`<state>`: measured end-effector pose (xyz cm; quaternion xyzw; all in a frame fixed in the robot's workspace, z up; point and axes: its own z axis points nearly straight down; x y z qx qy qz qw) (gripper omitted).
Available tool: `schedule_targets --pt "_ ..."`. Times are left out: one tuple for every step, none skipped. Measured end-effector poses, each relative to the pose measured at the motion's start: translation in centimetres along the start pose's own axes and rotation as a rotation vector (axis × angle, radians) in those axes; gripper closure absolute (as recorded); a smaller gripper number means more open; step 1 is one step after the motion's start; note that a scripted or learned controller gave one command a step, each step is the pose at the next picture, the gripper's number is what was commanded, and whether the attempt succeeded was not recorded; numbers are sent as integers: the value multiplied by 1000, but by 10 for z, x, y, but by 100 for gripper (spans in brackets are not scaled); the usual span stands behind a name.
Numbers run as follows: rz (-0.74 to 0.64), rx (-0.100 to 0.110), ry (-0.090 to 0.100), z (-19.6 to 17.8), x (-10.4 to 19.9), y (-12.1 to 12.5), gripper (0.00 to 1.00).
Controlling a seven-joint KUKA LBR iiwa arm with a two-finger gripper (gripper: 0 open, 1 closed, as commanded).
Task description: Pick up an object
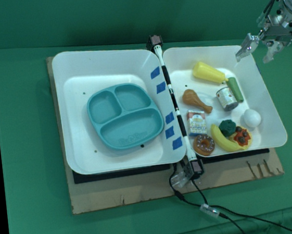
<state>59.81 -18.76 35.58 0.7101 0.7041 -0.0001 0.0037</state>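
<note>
Above right bin (272, 125), hand (257, 48) spread, holding nothing.

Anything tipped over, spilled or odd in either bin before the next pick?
Only the small can stands out: it lies on its side in the right bin, end facing up toward the camera, beside the green stick. Nothing looks spilled or damaged. The teal plate sits flat in the left bin. The hand hovers over the right bin's far corner.

A teal divided plate (126, 116) lies in the left white bin (70, 70)
</note>
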Motion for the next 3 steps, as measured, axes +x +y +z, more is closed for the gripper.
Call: schedule_targets --pt "-1 -7 -3 168 12 -28 0" --pt "7 -21 -11 152 7 -25 100" --pt "-3 -6 0 34 83 -52 100"
